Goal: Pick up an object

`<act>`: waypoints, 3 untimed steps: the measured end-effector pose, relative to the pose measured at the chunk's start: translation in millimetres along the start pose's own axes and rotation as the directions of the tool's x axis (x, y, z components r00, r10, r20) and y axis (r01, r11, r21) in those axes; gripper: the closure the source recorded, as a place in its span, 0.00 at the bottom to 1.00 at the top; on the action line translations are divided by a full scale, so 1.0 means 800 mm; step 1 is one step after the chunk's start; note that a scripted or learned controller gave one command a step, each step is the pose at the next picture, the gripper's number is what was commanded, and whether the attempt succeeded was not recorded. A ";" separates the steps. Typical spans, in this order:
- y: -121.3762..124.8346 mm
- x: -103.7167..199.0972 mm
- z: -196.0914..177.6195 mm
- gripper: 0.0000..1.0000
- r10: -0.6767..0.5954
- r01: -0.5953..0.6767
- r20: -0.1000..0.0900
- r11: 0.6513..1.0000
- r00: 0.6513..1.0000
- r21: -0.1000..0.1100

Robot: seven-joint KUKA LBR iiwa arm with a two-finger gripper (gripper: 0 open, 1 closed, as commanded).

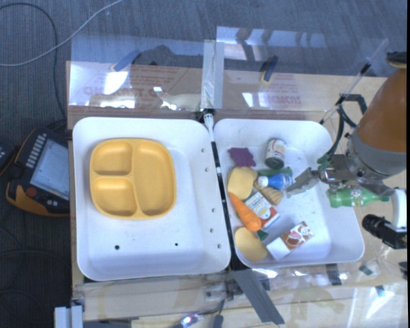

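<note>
While the gripper [306, 180] hung over the right bin [342, 244], whether it held anything could not be told. The objects lay clustered just left of it: carrot [246, 213], blue bottle [276, 181], can [276, 153], small carton [291, 240].

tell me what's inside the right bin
The right bin holds a carrot, a small can, a blue bottle, a purple piece, yellow pieces and small cartons. The gripper hides whatever lies under it.
</note>
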State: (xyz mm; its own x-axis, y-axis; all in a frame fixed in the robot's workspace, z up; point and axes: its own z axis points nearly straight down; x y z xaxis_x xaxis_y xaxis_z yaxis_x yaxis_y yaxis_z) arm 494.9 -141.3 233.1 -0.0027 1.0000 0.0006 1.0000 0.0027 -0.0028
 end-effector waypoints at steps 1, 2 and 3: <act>0.044 0.049 0.160 0.00 0.010 -0.010 0.002 1.000 1.000 -0.020; 0.022 0.059 0.178 0.00 -0.031 0.031 0.003 0.999 1.000 -0.021; 0.022 0.059 0.166 1.00 -0.029 0.029 0.001 0.999 1.000 -0.020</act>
State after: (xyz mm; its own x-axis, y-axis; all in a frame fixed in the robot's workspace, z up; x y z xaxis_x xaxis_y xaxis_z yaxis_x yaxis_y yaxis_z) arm 512.4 -93.8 100.0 -0.0321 0.9995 -0.0002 0.9993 0.0321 0.0174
